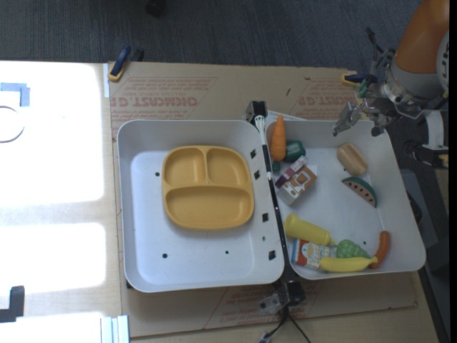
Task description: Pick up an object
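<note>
Camera view had the yellow plate (208, 187) sitting in the left bin (143, 263). Right bin (400, 213) held the carrot (278, 137), box (295, 181), yellow bottle (307, 229), banana (346, 264), bread (352, 158), melon slice (360, 190) and sausage (382, 248). Gripper (362, 118) hovered over the far edge, jaws spread, nothing between them.

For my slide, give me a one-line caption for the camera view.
KUKA arm's gripper hovering over the toy-filled right bin, beside the left bin holding a yellow divided plate.

Bench (64, 156) w/ cardboard sheet (186, 91), two white bins (143, 263) on it.
</note>
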